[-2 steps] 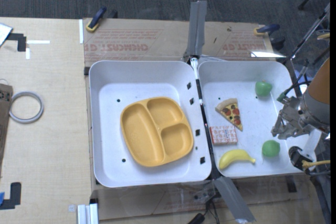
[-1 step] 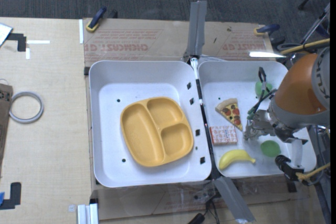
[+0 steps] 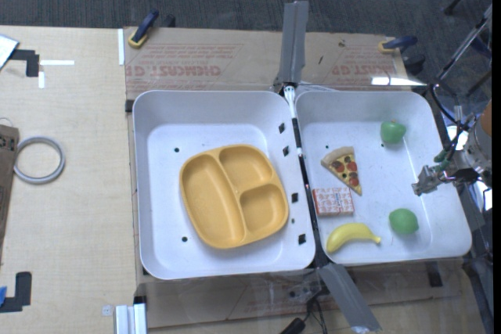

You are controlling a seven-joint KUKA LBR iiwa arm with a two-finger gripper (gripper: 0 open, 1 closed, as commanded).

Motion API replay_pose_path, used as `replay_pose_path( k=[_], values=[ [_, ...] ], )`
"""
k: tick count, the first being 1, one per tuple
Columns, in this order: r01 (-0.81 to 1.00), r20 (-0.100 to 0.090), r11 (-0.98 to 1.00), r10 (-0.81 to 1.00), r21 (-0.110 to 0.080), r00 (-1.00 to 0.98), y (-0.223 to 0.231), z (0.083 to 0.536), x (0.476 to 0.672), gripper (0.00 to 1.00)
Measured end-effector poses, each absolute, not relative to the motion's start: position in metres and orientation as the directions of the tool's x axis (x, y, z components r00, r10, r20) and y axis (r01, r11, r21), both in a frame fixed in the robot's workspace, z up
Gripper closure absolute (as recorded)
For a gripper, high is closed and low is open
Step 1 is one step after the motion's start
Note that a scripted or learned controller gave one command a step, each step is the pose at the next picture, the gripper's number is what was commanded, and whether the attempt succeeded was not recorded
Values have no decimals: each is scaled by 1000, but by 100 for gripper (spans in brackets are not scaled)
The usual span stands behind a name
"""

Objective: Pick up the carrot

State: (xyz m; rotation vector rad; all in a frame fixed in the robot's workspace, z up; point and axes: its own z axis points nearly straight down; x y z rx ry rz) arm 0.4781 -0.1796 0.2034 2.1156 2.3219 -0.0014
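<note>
The hand (image 3: 427, 182) hangs at the right bin's (image 3: 364, 115) three o'clock edge; whether it is clenched or released cannot be told. A green ball (image 3: 404, 220) lies near it at seven o'clock, and a banana (image 3: 352, 235) at the bin's six.

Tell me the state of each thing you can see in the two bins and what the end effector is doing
Yellow divided plate: upright in the left bin, compartments bare.
Pizza slice: flat in the right bin.
Small box: flat, below the pizza slice.
Banana: on its side near the front wall.
Upper green item: loose.
Lower green item: loose.
End effector: at the right wall, nothing visibly held.
</note>
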Motion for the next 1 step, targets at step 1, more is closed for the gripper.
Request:
replay_pose_path(
  k=[1],
  values=[
    [897,1,442,897,0,-442,-136,91,477,100]
  ],
)
